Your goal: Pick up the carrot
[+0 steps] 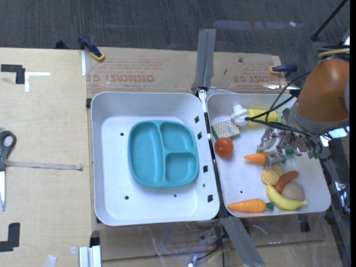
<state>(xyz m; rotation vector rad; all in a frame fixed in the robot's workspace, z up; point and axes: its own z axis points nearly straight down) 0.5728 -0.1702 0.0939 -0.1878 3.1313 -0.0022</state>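
**Carrot lying at the front of the right bin, gripper hanging further back**

The carrot (247, 206) is lying in the right bin (239, 182), close against its front wall. Its long axis is running across the bin, nearly level in the camera view. The pointed end is aiming left toward the divider between the bins, and the green stub is touching the banana (286, 200) on its right.

A smaller orange piece (256, 158), possibly a second carrot, is resting further back, with its tip also pointing left. It is sitting just left of the gripper (275, 149), which is hanging over the middle of the bin. Whether the gripper is spread or closed cannot be told, since the metal parts are blurring together with the cables. Nothing is clearly sitting inside it.

From the gripper, the front carrot is lying toward the near wall and a little to the left. A tan cracker-like piece (271, 176) and a red sausage (286, 178) are lying between the two. Reaching the carrot is probably calling for a grip across its short width, near the bare left half and away from the banana.

Further out, a tomato (223, 147) is sitting by the divider. The left bin (111, 166) is holding a teal divided tray (164, 153), and the scissors (5, 143) are lying on the tabletop (44, 204).
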